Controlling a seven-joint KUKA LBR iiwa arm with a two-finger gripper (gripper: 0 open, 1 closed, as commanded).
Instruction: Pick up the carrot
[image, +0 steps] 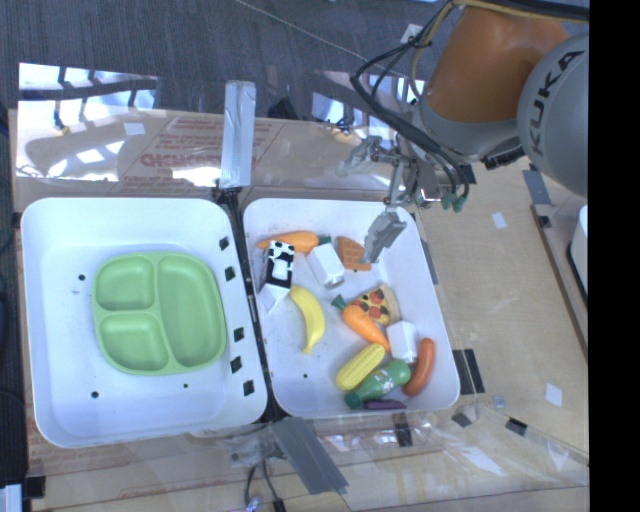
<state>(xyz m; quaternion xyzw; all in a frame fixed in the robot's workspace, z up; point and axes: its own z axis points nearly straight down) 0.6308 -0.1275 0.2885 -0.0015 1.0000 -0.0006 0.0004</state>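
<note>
I am watching the gripper (383, 238) hanging over the back of the right bin (430, 290), just beside a brown toy, and I cannot tell its state from here. The carrot (364, 323) is lying mid-bin, well short of it, touching the pizza slice (374, 301) and near the corn (360, 366). I am judging it a light, stiff, slick plastic toy, best taken across its thick middle, while the arm (480, 70) is reaching in from the right, wrist angled down.
</note>
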